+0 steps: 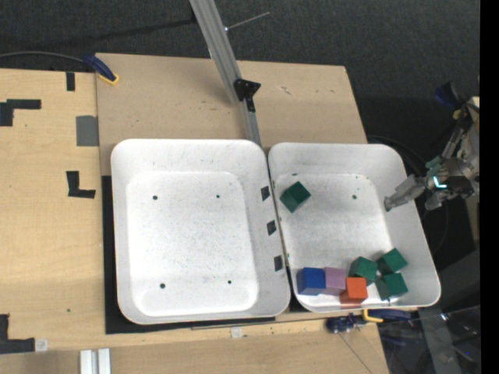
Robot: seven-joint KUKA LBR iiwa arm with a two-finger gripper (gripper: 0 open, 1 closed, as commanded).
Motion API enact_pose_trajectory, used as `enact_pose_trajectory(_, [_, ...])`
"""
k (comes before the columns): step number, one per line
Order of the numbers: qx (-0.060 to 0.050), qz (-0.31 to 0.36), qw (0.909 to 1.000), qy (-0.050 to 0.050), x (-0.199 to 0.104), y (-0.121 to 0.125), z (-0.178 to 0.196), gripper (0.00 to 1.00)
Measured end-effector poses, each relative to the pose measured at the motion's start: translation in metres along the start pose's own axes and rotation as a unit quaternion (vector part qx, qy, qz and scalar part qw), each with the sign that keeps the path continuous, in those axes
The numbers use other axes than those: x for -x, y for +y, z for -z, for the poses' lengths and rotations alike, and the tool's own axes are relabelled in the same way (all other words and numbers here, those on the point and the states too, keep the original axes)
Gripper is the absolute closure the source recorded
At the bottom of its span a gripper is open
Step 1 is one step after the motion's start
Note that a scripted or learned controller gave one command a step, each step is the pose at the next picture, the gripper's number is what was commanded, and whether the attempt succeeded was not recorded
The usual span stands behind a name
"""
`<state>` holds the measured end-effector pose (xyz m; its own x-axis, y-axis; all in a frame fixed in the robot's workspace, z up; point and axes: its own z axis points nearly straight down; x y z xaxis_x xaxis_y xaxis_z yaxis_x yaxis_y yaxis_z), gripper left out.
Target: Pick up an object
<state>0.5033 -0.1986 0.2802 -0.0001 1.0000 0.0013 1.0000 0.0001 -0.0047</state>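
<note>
1. The two-finger gripper (407, 193) sits at the right rim of the right shallow white bin (335, 156); whether it is released or clenched cannot be told, and nothing is seen in its grasp
2. A lone dark green cube (295, 195) lies tilted in the upper left part of that bin, well apart from the gripper, with bare bin floor between them
3. Along the bin's lower edge is a tight cluster: a blue cube (312, 280), touching a pale purple cube (334, 279), an orange cube (355, 289) just beside it, and three green blocks (380, 272) crowded together toward the lower right corner
4. The left shallow white bin (125, 209) adjoins the right one
5. A slanted grey metal bar (218, 37) with a black clamp (246, 89) runs down to the gap between the bins
6. Black tape marks (76, 184) lie on the wooden bench (47, 240) to the left
</note>
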Motion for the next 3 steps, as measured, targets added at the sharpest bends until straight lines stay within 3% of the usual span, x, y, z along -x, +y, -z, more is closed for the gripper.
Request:
enact_pose_trajectory(1, [0.002,0.001,1.0,-0.001,0.0,0.001,0.002,0.0])
enact_pose_trajectory(3, [-0.001,0.0,1.0,0.0,-0.007,0.003,-0.104,0.0])
